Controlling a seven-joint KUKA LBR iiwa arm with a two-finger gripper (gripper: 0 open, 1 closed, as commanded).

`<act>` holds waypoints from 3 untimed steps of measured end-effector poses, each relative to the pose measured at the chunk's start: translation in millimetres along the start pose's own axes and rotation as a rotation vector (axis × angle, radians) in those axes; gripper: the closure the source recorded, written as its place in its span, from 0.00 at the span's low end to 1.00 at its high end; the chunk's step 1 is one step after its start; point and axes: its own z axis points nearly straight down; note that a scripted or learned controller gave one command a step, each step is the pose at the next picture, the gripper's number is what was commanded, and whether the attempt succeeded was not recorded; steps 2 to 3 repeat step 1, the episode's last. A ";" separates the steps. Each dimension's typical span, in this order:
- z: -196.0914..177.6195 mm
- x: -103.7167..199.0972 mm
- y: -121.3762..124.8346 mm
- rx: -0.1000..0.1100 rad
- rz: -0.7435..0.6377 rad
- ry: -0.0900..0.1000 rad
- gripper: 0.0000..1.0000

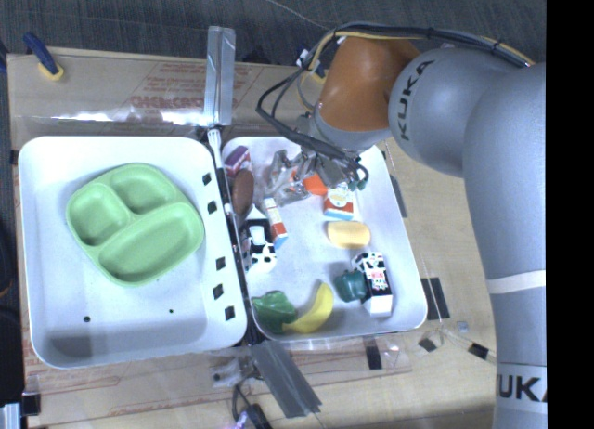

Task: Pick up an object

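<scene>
Task thing isn't named, so candidates are whatever sits in the right bin (pixel 401 260). Nearest to the claw (pixel 290 179): a small orange block (pixel 315 185) just to its right, touching or nearly so, and a white-and-orange tube (pixel 273 217) just below it, long axis running roughly up-down in frame, tilted slightly. A dark brown oblong piece (pixel 242 191) lies just left of the claw against the bin's left wall, long axis also near vertical.

Claw sits low in the upper part of the right bin, metallic fingers pointing down-left from the wrist. Can't tell whether it's spread or pressed together; the finger area is a clutter of glints and cables. Nothing visibly pinched, so I wouldn't call a grasp.

Further out: yellow block (pixel 347 233) mid-bin, well below-right of the claw; small carton with orange cap (pixel 340 201) between it and the orange block. Black-and-white cow-pattern piece (pixel 263 253) at the left wall, another patterned box (pixel 375 280) lower right beside a teal item (pixel 351 286). Banana (pixel 316 310) and a green leafy piece (pixel 274 306) along the bottom edge, touching each other.

Left bin (pixel 37 260) holds a green divided plate (pixel 137 223), well apart from the arm (pixel 464 111).

Judgement: the orange block or tube is the likely target; the key offset is a small shift right or down from the claw.
</scene>
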 end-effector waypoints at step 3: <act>-28.8 2.0 -1.5 0.000 0.099 -0.001 1.00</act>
